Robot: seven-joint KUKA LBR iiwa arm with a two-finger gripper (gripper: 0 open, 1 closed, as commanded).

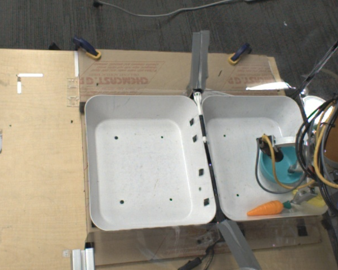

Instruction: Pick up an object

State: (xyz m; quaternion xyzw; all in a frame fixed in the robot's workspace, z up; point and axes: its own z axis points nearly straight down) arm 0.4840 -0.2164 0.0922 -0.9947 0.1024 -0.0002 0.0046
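Note:
A teal bowl-shaped object [273, 169] lies in the right bin [236, 122], near its right wall. An orange toy carrot [265, 208] with a green tip rests by that bin's front rim, just below the teal object. My gripper [298, 179] reaches in from the right and sits low over the teal object's right side, with yellow and black cables looping around it. The arm and the cables hide the teal object's right part.
The left bin [143, 162] stands beside the right one, with a row of black clips [201, 151] along the seam between them. Cardboard [129, 77] held by two clamps lies behind the bins. A wooden board [34, 151] covers the bench at left.

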